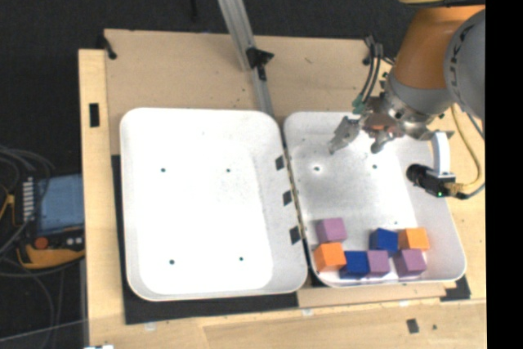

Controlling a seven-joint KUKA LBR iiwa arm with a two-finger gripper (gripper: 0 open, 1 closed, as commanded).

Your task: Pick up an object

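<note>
1. The gripper hangs over the far part of the right bin, its jaws spread wide with nothing between them. The blocks all lie along that bin's near edge, well apart from the jaws, so a straight descent from here would likely close on bare bin floor.
2. The blocks are packed tight: an orange block touches a purple block near the bin's left wall, with a blue block and another purple block just beside them. Wide jaws coming down there could land on a neighbour's top or squeeze two at once.
3. Toward the near right corner, a blue cube, an orange cube and a purple cube sit close to the rim; a finger could strike the bin wall there.
4. The left bin beside it holds no block to pick.
</note>
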